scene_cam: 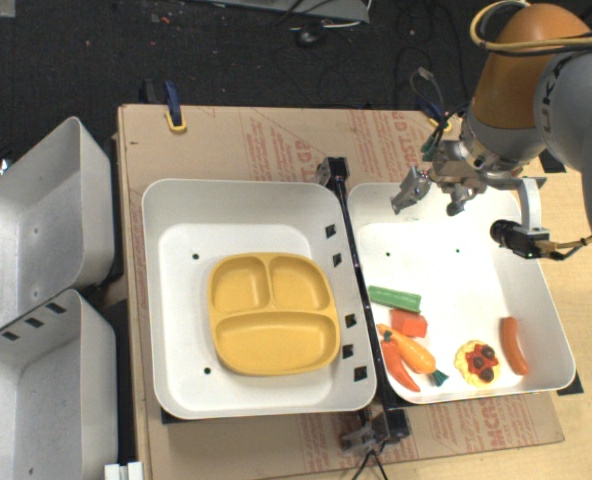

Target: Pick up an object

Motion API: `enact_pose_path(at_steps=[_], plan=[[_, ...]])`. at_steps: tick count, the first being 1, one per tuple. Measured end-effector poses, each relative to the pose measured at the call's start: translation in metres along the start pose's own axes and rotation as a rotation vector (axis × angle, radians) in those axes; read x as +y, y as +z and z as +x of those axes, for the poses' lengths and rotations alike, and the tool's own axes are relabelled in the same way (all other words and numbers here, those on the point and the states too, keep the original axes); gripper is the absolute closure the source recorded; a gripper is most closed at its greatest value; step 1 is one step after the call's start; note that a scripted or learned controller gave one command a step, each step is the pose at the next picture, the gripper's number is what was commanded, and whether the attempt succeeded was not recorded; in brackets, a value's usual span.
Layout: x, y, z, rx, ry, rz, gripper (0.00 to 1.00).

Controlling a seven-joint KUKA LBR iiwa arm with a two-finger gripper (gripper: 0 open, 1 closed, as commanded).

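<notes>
Approach step: pincer [433,196] open and empty, hanging above right bin's [548,313] far rim. Next: descend toward green bar [394,297], near bin's left wall.

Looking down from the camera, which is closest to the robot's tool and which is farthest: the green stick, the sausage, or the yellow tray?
The tool hangs over the right bin's far edge.
1. Green stick: right bin, toward its left wall, nearest the tool.
2. Sausage: right bin, near its front right corner.
3. Yellow tray: left bin's middle, farthest, across the divider.
</notes>
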State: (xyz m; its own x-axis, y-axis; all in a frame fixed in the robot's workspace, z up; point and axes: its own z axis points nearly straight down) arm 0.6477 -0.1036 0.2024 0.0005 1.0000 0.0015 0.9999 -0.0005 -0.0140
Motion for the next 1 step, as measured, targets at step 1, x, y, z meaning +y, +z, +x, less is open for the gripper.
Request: enact_pose_path(at_steps=[1], plan=[[0.0029,-0.0087,0.0001,-0.002,-0.002,-0.014,0.00]])
